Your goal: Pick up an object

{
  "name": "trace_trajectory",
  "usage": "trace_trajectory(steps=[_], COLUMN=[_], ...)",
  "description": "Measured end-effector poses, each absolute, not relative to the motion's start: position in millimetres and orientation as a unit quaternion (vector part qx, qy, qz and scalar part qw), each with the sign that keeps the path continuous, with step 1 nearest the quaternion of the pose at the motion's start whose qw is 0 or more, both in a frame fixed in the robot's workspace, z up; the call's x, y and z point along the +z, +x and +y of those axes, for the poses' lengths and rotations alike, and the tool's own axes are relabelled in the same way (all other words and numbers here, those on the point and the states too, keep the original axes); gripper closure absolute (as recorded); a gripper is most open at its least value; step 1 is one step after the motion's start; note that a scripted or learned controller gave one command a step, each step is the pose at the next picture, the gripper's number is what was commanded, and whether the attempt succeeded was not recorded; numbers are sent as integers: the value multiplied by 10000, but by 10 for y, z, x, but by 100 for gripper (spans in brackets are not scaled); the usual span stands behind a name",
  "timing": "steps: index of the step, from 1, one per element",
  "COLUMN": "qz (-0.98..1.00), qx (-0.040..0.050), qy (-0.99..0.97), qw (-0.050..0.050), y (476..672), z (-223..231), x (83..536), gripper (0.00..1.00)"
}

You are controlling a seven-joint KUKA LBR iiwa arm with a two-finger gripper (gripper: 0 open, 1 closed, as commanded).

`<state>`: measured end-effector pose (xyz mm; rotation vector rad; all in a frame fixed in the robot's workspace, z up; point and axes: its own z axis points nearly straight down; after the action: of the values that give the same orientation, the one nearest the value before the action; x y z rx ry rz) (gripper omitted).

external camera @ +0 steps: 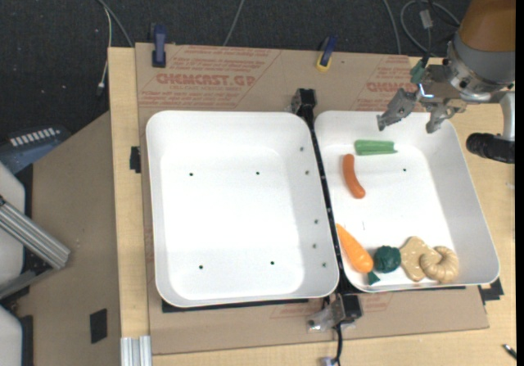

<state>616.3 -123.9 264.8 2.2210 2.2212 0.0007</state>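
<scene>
In the right bin (pixel 458 201) lie a green bar (pixel 375 146) near the back, a small orange-red sausage (pixel 353 175) just below it, a carrot (pixel 354 249) with a dark green top (pixel 386 259) at the front left, and a tan pretzel-like pastry (pixel 428 259) at the front. My gripper (pixel 413 113) hangs above the bin's back edge, up and to the right of the green bar. Its two fingers stand spread apart with nothing between them.
The left bin (pixel 164 217) lies beside the right one on a cardboard sheet (pixel 213 78). Blue and yellow clamps (pixel 159 45) hold the sheet's back edge. Cables run over the dark floor behind. A black clip (pixel 304 100) sits between the bins at the back.
</scene>
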Motion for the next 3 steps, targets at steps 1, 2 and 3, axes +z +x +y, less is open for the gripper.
trace_trajectory(steps=[1, 2, 3], qz=[7064, 7082, 7084], qx=[-30, 3, -12], qy=[7078, 7060, 7058], qw=[-39, 6, -20], y=[5797, 5919, 6362], z=[-1393, -1460, -1103], x=[1486, 1604, 810], gripper=[0, 0, 0])
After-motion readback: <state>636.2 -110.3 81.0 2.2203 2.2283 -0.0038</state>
